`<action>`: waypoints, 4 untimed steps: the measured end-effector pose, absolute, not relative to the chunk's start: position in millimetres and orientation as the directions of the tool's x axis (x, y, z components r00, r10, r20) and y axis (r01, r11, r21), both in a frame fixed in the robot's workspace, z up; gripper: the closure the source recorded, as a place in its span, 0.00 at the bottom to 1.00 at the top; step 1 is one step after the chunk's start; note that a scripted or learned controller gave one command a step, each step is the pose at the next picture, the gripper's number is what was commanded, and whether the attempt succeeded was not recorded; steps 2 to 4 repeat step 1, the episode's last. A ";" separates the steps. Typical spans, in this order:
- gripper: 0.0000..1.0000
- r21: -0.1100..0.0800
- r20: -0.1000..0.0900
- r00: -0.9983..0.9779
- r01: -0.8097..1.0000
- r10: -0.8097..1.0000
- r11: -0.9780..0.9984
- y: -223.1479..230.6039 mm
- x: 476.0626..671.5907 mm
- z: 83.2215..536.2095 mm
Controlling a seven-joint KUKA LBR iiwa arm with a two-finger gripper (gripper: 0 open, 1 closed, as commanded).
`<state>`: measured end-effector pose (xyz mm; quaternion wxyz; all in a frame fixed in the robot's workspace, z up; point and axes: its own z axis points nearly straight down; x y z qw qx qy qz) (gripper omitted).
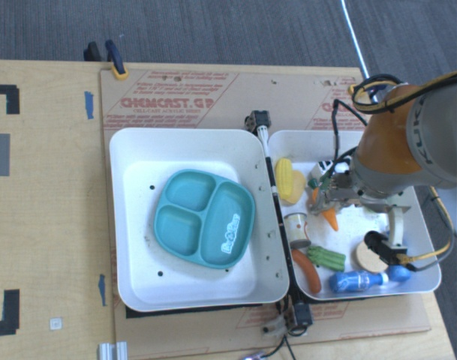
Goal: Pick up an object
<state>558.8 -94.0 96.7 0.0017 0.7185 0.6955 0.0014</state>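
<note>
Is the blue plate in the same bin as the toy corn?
No, the blue plate lies alone in the left bin, while the toy corn sits in the right bin with the other toys.

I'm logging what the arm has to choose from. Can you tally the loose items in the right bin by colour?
Yellow: 1, the corn
Orange: 1, the carrot
Red: 1, the sausage
Green: 1, the green vegetable
Blue: 1, the blue bottle
Tan: 1, the round slice
Pale: 1, the small can
Total: 7 clearly visible; the arm may hide more.
</note>
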 end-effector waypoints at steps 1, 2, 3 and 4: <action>1.00 0.000 0.000 0.412 0.911 0.911 -0.412 -67.4 518.0 184.3; 1.00 0.000 0.000 0.412 0.911 0.911 -0.412 -67.4 518.0 184.3; 1.00 0.000 0.000 0.412 0.911 0.911 -0.412 -67.4 518.0 184.3; 1.00 0.000 0.000 0.412 0.911 0.911 -0.412 -67.4 518.0 184.3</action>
